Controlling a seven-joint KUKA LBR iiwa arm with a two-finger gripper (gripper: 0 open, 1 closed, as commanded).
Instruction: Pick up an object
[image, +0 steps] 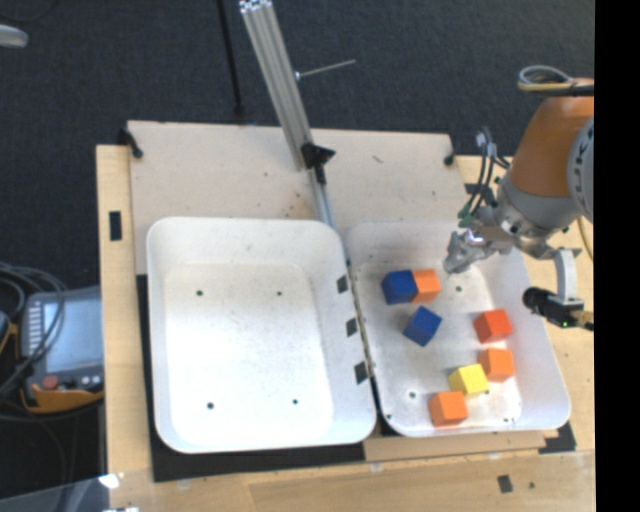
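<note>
Orange and blue blocks (411, 285) touch in right bin (540, 400) | gripper (458, 255) hovers just beside them, likely lining up a grasp | jaws' state: cannot tell | left bin (165, 240) apart.

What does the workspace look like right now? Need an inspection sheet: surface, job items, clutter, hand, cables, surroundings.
Surface: wooden bench bearing the left bin and right bin, side by side.
Job's things: all in the right bin. Two blue cubes; the upper one touches an orange cube. Three more orange cubes and a yellow cube.
Clutter: nothing seen.
Hand: hand over the right bin's upper part, above the cubes, nothing between its fingers.
Cables: thin wires along the wrist; dark cables at the left.
Surroundings: slanted metal pole, handheld controller at the left, dark floor.
</note>
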